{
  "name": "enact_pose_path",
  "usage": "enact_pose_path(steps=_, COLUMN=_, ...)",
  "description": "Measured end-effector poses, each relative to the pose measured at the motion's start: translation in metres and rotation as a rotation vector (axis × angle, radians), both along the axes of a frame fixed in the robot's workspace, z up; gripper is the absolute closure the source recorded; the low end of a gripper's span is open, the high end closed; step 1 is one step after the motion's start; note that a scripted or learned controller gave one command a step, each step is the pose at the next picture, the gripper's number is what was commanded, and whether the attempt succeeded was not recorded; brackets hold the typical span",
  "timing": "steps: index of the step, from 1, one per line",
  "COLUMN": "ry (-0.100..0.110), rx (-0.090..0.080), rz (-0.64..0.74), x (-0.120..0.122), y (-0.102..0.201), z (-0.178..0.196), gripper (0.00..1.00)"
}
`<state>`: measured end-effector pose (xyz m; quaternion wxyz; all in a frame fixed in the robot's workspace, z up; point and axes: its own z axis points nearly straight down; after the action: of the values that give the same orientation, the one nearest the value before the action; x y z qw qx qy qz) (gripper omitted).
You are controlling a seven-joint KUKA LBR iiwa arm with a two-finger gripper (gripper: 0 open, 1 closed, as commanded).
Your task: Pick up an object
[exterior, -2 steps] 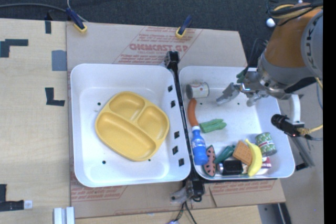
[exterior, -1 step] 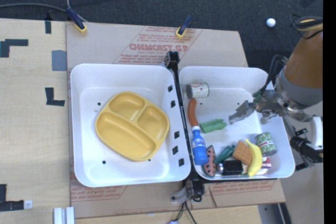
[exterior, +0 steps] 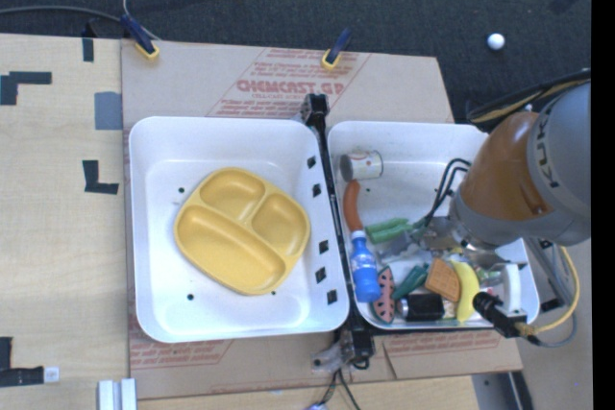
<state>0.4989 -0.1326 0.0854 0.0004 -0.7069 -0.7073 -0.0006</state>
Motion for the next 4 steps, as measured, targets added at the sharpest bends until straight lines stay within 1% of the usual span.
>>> enact_pose_path(steps=1, ry=-0.007, rx=-0.005, rz=-0.001, x=-0.013, y=0.011, z=0.001, gripper=0.0)
enact_pose_path(steps=2, ry=-0.014, rx=-0.021, rz=-0.013, x=-0.013, y=0.027, z=0.003, gripper=0.0)
enact_pose_path(steps=3, ry=-0.015, rx=-0.022, rz=-0.014, x=-0.013, y=0.026, z=0.013, gripper=1.0)
enact_pose_path(steps=4, ry=0.0, rx=-0.001, rz=0.001, x=-0.004, y=0.079, z=0.125, gripper=1.0)
